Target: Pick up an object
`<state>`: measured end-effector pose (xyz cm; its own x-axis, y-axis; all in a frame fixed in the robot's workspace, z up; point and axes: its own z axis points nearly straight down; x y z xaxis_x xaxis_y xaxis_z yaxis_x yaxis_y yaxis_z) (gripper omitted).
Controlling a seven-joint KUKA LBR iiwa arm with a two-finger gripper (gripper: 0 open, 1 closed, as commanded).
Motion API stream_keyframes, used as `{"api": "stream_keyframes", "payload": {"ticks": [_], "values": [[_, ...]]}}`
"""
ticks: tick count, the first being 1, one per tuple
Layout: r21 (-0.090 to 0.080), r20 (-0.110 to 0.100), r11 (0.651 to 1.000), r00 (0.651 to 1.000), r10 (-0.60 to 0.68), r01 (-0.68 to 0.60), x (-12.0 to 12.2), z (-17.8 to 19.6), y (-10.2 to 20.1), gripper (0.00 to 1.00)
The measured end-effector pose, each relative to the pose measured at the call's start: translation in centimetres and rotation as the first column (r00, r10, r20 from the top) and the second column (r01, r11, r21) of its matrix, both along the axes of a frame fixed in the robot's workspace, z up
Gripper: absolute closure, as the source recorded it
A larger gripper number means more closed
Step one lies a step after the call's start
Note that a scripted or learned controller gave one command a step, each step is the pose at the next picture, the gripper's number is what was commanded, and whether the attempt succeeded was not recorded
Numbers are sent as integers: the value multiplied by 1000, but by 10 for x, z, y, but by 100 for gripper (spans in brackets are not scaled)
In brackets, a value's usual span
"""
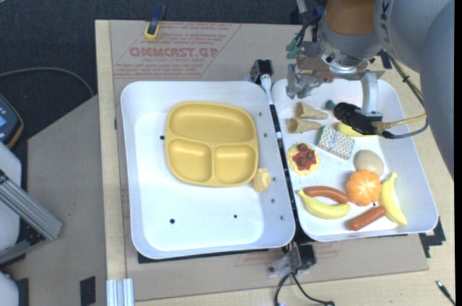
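The bench held 2 shallow white bins side by side. The left bin carried a yellow plate with 3 compartments, lying flat, and a small pale yellow piece sat just beside the plate's lower right corner, near the divider between the bins.

The right bin was crowded with toy food. Near its upper left lay 2 tan wedges, one above the other. Below them sat a little pizza with red toppings, and next to it a speckled block. Lower down lay a sausage touching a banana, then an orange with a pale egg just above it, another sausage, and a second banana at the right.

The gripper hung over the bin's upper left corner, just above the wedges; I could not tell whether it was open or closed.
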<state>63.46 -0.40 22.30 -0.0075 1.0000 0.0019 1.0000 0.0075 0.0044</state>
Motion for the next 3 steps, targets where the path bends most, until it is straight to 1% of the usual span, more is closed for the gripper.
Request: {"api": "stream_keyframes", "payload": {"ticks": [1,2,3], "values": [[-2,-5,1000,1000,-6,6,-7,4,4,100],[-4,-1,1000,1000,-6,6,12,-2,3,100],[-3,-5,1000,1000,-8,8,7,2,-2,100]]}}
